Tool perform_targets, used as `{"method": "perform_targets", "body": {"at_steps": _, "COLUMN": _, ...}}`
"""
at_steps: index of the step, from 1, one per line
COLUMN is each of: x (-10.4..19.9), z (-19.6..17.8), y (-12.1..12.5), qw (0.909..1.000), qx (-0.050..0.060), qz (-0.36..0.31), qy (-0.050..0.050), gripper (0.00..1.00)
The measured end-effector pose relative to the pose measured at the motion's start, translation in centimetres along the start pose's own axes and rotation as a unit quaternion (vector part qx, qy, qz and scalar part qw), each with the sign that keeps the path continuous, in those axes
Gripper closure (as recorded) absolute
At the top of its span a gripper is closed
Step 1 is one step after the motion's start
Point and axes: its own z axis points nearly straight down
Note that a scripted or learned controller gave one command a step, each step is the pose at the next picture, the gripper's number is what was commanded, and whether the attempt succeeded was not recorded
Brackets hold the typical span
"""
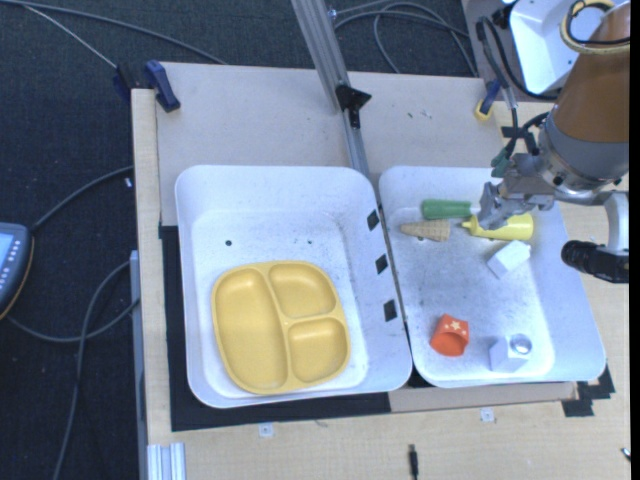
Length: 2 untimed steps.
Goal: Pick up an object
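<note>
My gripper [493, 208] hangs over the back of the right bin [560, 363], under the grey wrist and orange band. It sits right at the left end of a yellow object [510, 230] and hides part of it. Just left of it lie a green cylinder [446, 209] and a tan cone [427, 231]. A white block [508, 258] rests in front of the yellow object. Nearer the front stand an orange cup [450, 335] with a star and a grey block [511, 351].
The left bin [200, 203] holds a yellow divided plate [281, 323]. A metal pole [322, 38] slants in from the top toward the gap between the bins. Cables run over the dark floor at left and top.
</note>
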Motion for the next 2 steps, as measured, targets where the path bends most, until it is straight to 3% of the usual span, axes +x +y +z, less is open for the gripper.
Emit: {"method": "perform_targets", "body": {"at_steps": 2, "x": 10.8, "z": 2.4, "y": 2.1, "qw": 1.0000, "qx": 0.002, "qz": 0.001, "qy": 0.000, "gripper": 1.00}}
